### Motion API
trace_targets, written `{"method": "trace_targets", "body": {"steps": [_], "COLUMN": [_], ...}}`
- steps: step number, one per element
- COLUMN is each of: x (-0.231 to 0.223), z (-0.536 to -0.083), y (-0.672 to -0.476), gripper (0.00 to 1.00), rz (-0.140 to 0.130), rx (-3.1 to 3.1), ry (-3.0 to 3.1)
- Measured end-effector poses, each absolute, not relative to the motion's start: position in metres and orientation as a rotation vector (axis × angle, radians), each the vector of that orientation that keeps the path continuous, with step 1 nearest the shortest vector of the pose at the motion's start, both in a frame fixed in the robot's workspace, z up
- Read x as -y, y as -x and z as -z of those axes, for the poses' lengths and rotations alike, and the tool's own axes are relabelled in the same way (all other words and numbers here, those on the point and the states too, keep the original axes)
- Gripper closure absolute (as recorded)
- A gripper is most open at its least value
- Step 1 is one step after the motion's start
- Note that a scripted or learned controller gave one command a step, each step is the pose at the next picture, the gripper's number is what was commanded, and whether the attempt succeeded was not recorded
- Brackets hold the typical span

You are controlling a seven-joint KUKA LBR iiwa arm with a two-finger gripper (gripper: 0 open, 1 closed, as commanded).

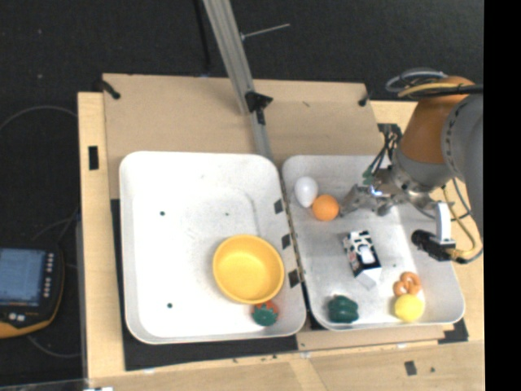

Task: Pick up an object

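Tan bench [187, 116], two white bins [163, 186], dark floor, handheld screen [24, 287] left

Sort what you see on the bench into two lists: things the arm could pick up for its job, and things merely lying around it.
For the job: gripper, orange ball, white egg, black-and-white box, yellow bowl, green toy, yellow ball.

Lying about: handheld screen, metal pole, cardboard base.

no readable text, black-and-white box [361, 252] print too blurred to read
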State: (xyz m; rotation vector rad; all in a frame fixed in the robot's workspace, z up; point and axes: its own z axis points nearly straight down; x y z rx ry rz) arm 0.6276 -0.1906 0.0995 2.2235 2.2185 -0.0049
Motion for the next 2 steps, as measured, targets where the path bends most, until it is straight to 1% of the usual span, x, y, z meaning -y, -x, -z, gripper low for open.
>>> {"method": "trace_targets", "body": {"steps": [1, 2], "x": [0.192, 0.197], "z": [-0.113, -0.158], "y": [-0.629, -0.628], "gripper": [1.0, 1.0], "rz": [-0.001, -0.005], "rx": [-2.214, -2.216], "ry": [-2.222, -2.219]}}
